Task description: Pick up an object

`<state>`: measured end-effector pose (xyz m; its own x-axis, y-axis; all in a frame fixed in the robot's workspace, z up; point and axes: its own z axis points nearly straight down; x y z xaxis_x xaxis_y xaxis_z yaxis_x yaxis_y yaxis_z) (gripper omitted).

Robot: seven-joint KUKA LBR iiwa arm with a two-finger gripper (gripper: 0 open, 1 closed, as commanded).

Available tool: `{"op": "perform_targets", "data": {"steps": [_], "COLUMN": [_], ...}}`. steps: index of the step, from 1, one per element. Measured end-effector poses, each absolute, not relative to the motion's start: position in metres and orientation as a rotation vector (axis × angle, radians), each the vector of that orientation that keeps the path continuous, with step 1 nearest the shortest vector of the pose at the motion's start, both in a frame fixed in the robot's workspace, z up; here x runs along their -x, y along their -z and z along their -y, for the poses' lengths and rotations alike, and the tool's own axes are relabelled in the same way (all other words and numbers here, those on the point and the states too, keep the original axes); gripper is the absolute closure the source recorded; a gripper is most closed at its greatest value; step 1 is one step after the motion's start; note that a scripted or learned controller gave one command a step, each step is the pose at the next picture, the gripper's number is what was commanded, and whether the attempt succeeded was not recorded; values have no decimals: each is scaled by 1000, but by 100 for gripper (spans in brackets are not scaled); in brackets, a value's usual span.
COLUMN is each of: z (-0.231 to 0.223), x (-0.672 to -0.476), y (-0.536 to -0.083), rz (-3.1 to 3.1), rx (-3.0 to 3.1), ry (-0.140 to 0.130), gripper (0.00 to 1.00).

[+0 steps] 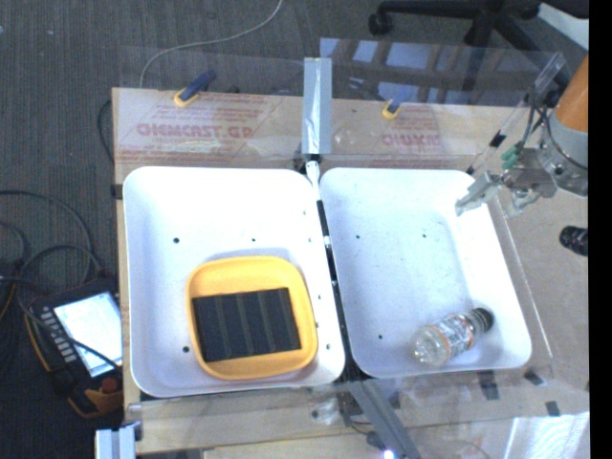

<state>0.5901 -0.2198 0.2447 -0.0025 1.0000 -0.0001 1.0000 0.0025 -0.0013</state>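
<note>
**Pick not yet begun: both candidates lie untouched in their bins**

While the arm (574,122) hangs over the far right edge of the counter (191,122), nothing has been lifted. Its hand (492,185) sits at the far right corner of the right bin (402,228), roughly above the rim, with thin metal parts pointing toward the bin's inside. Whether the fingers stand apart or together I cannot tell; they are too small and tangled with cables to read. Nothing is seen between them.

Two things could serve as the object. A clear plastic bottle (449,338) with a dark cap lies on its side in the near right corner of the right bin, close to the near wall, its cap pointing toward the right wall. A yellow tray (251,318) with a dark ribbed top lies flat in the near half of the left bin (191,218), close to the wall the two bins share.

By my judgement the task stands at its very start: no approach over either thing, no contact, no lift. Everything is left to do, namely travelling over a target, descending, closing and raising it. The bottle is the nearer candidate, lying in the bin the hand borders, though well apart from it along the right side.
</note>
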Motion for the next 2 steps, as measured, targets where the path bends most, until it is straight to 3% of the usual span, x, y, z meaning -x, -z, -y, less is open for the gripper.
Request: {"op": "perform_targets", "data": {"steps": [1,2], "z": [224,214], "x": [-535,-484], "y": [-295,-217], "rz": [1983,1665], "rx": [2438,2662], "ry": [-4,-5], "gripper": [0,0]}}
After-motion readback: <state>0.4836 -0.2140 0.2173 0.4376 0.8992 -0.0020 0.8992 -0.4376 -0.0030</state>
